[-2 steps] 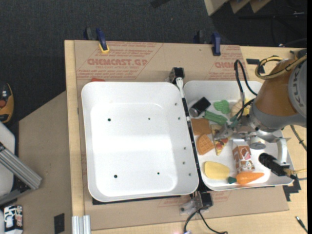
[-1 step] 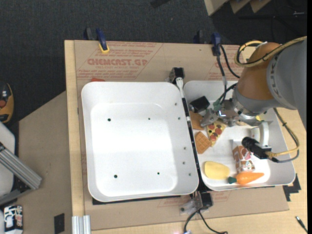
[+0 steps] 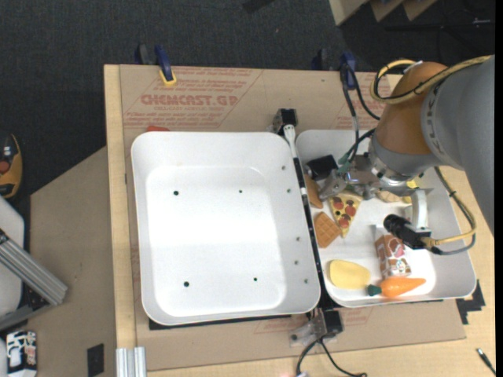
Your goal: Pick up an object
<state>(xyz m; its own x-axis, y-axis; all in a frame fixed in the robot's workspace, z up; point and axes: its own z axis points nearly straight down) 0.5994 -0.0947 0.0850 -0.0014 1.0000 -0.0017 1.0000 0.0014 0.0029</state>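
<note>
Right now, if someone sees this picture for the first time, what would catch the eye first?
Probably the arm, grey with an orange band, which reaches in from the right and hangs over the right bin. Next the toy food in that bin: a carrot and a yellow piece near its front edge, a pizza slice further back. The left bin beside it looks large and plain white.

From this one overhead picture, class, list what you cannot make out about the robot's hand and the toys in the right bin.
- Hand: the wrist sits over it in the camera view, so whether it is open or shut cannot be told.
- Toys under the wrist: part of the right bin is covered by the arm.
- Pizza slice: its top end is hidden by the hand.
- Packet: its label is too small to read.
</note>
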